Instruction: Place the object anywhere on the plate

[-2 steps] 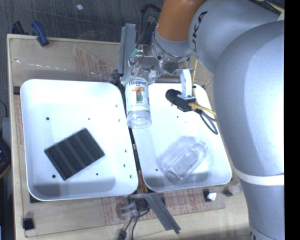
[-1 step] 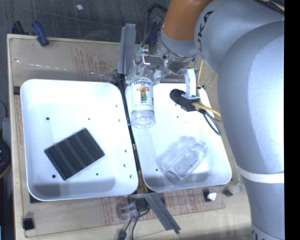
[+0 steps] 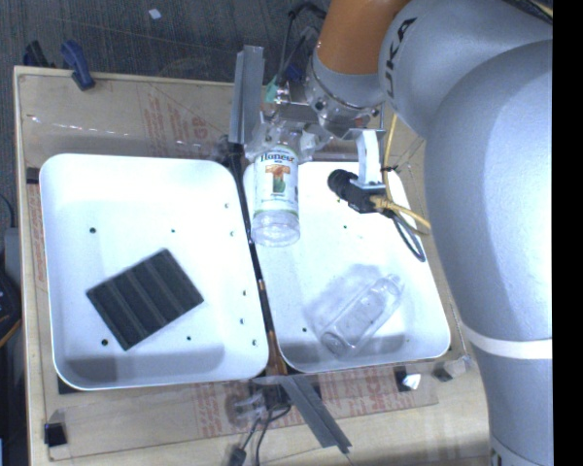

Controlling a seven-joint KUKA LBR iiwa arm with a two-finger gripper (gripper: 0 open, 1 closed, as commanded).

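Grey arm (image 3: pixel 486 163) with its orange band looms over the right bin (image 3: pixel 423 289), claw (image 3: pixel 277 149) at the far rim.
Held in the claw, a clear honey bottle (image 3: pixel 275 194) hangs along the divide between the two bins, its label showing and its round end towards the camera. A dark ribbed plate (image 3: pixel 144 297) lies flat in the left bin (image 3: pixel 87 192), well apart from the bottle. A clear plastic bottle (image 3: pixel 360 309) rests on its side in the right bin, on the desk (image 3: pixel 126 95).

A ridged plate (image 3: pixel 144 297) lies in the left bin (image 3: pixel 68 178); a clear bottle (image 3: pixel 360 309) lies in the right bin (image 3: pixel 418 343).
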